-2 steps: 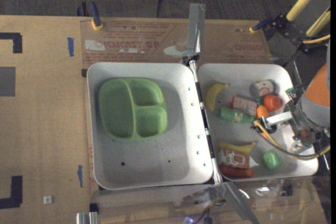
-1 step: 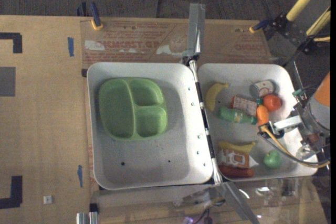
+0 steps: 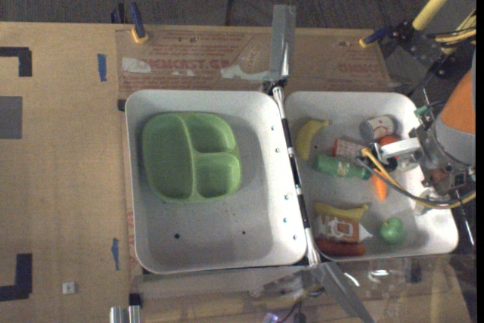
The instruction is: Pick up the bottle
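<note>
In the right bin (image 3: 355, 97), the bottle (image 3: 342, 166) lies near the hand (image 3: 441, 178), grip unclear.

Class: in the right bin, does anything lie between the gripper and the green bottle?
Yes. An orange carrot lies between the gripper and the bottle, close to the bottle's end nearest the arm.

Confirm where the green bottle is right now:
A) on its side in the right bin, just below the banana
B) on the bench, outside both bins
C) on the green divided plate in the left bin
A: the green bottle lies on its side in the right bin, just below the banana, well apart from the green plate.
</note>
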`<state>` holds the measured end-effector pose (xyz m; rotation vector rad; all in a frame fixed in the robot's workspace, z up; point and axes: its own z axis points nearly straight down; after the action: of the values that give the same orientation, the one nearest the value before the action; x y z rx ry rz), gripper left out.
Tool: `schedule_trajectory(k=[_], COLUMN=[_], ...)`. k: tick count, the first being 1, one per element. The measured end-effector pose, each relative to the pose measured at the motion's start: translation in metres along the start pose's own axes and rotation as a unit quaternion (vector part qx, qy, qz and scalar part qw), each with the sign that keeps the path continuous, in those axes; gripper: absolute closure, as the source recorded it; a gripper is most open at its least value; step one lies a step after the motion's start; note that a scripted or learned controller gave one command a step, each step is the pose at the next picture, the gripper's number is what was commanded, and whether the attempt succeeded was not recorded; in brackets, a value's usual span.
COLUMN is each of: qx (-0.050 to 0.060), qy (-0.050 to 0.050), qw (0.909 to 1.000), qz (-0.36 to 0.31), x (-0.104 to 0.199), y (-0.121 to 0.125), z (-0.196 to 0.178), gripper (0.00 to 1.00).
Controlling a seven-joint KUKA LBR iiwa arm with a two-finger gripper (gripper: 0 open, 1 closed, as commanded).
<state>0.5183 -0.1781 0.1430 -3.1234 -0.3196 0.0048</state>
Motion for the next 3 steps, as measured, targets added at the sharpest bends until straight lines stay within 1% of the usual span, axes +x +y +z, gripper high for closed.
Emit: schedule_trajectory(k=[1, 2, 3], qx=[0.0, 0.0, 0.0], qy=[0.0, 0.003, 0.0], qw=[1.0, 0.9993, 0.9962], qz=[-0.001, -0.037, -0.088], x=[0.0, -0.026, -0.037], y=[0.021, -0.061, -0.017], z=[-0.016, 0.056, -0.014], gripper=[0.0, 0.0, 0.0])
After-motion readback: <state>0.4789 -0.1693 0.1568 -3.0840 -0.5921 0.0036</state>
